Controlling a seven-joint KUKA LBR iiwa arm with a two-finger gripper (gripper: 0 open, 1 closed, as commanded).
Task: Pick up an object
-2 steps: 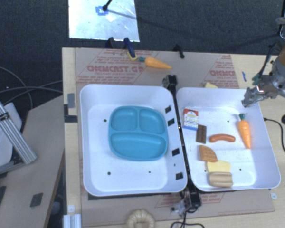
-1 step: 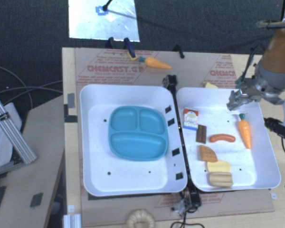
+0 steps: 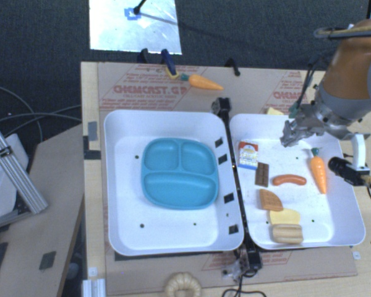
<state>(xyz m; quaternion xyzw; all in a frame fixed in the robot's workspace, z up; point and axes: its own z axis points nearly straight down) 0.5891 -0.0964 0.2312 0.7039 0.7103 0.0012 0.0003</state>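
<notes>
- Over the right bin, near its far edge, hangs the gripper, below the grey wrist and orange band of the arm; whether it is released or clenched I cannot tell, as the tip is small and dark; nothing shows held at it.
- Beneath it on the bin floor lie the toy foods: a small red-and-white carton by the left wall; a dark brown bar just beside the carton; a red sausage near the middle; an orange carrot to the right of the sausage, green end pointing away.
- Nearer the front edge sit a brown bread slice, a yellow cheese block and a tan bread roll, close together in a line.
- Left bin: a blue divided plate rests at its centre.
- Beyond the bins, on the cardboard sheet, lies a second carrot.
</notes>
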